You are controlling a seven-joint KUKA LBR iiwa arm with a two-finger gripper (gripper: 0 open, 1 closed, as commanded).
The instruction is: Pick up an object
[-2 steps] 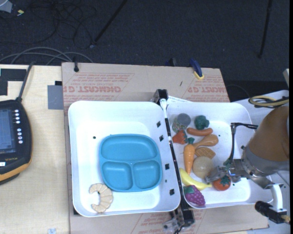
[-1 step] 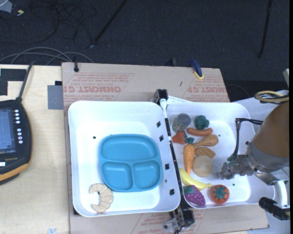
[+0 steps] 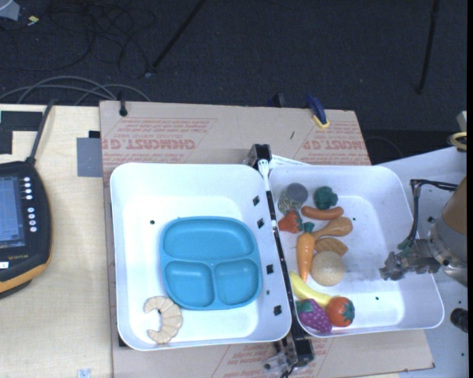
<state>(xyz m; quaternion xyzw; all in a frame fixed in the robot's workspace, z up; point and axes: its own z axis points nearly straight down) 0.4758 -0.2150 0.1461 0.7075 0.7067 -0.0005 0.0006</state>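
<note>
Still in the approach step rn, nothing picked yet. My gripper [image 3: 394,264] sits low at the right side of the right bin [image 3: 394,181], and tbh I can't tell how it's set from this angle. The toy food is heaped on that bin's left side: carrot [image 3: 305,252], round bun [image 3: 328,268], tomato [image 3: 340,311], grapes [image 3: 315,318]. The bun's nearest, so imo the next move is sliding left, getting over it and dropping straight down. The left bin [image 3: 181,181] has a blue tray [image 3: 210,260] and a croissant [image 3: 164,318].

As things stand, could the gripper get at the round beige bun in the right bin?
Probably yes: the gripper sits just right of the bun, with bare bin floor between them.
</note>
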